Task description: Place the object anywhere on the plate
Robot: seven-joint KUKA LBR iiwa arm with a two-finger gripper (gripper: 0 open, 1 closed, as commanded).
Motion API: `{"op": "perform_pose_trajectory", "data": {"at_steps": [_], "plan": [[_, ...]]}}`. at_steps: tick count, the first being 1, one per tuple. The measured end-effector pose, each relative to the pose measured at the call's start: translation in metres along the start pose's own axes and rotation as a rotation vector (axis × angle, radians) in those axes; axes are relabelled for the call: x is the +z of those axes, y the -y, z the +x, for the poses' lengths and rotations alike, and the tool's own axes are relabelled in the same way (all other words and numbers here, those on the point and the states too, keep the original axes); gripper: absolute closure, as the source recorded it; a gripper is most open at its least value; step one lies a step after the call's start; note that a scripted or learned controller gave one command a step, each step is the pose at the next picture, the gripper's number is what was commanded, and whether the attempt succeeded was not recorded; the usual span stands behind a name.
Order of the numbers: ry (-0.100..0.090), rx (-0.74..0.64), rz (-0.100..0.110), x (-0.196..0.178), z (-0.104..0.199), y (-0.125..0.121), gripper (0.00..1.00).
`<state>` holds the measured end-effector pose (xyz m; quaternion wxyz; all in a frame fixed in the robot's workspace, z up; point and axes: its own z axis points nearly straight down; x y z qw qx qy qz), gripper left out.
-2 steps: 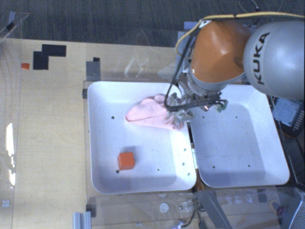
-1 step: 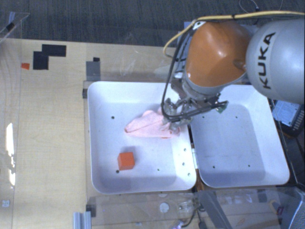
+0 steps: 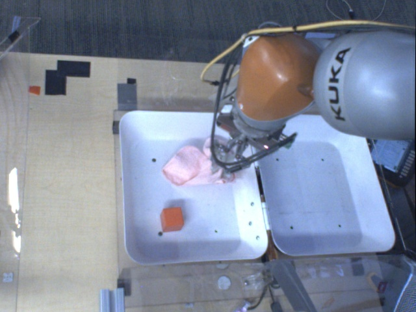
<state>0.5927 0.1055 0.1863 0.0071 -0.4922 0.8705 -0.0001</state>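
1. The gripper is low in the left bin, at the right end of the pink cloth. The orange wrist band screens it from above; whether it is released or clenched cannot be told.
2. The pink cloth lies crumpled on the bin floor, touching the gripper. Risk: limp fabric can slip free or trail on lifting.
3. The orange block sits near the bin's front, well apart from the gripper. If it is the intended object, the gripper is misplaced.
4. The right bin adjoins. No plate is identifiable; the drop target is uncertain.
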Motion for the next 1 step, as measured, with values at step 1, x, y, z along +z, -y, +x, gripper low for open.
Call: {"op": "perform_pose_trajectory", "data": {"at_steps": [1], "plan": [[0.005, -0.218, 0.008, -0.0256, 0.0567, 0.0516, 1.0]]}}
